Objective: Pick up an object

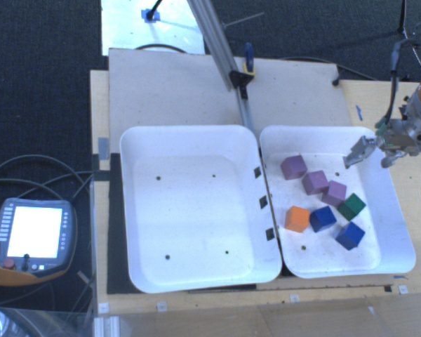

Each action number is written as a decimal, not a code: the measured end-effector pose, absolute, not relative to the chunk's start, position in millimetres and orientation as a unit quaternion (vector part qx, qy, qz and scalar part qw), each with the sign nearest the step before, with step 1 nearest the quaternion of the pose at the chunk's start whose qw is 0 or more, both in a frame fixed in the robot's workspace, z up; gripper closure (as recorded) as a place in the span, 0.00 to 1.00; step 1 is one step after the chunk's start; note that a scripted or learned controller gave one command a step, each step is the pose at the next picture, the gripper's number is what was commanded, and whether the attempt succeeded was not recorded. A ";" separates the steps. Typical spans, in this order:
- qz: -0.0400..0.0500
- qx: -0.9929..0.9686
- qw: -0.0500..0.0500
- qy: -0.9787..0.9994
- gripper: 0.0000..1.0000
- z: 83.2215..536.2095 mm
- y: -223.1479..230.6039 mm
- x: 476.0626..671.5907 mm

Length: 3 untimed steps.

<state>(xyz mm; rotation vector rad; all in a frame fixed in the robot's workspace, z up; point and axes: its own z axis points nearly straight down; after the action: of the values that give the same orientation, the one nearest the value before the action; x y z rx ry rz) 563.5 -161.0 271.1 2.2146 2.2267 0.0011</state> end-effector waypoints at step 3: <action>-0.001 0.706 -0.001 0.708 0.00 173.4 -163.2 570.8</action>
<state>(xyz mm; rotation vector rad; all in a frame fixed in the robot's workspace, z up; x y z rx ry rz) 570.8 -163.2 173.4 2.2205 2.2256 -0.0028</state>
